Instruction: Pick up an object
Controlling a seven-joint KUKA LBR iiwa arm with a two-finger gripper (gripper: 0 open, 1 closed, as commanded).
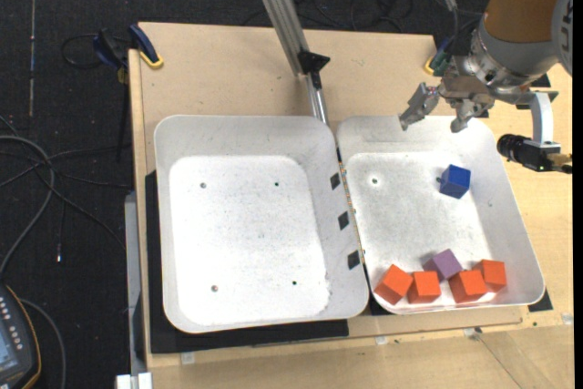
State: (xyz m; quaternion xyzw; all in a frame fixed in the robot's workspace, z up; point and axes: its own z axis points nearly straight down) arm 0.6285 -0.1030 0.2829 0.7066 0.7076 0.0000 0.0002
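Observation:
A blue cube lies in the upper right part of the right bin. Along that bin's front wall sit several orange cubes in a row, with a purple cube just behind them. My gripper hangs over the bin's far rim, up and to the left of the blue cube, and is open with nothing between its fingers. Its two fingers are spread apart and point down toward the rim.
The left bin lies beside the right one. A slanted metal bar runs from the top down to the gap between the bins. A black and yellow clamp sits at the bench's far left corner.

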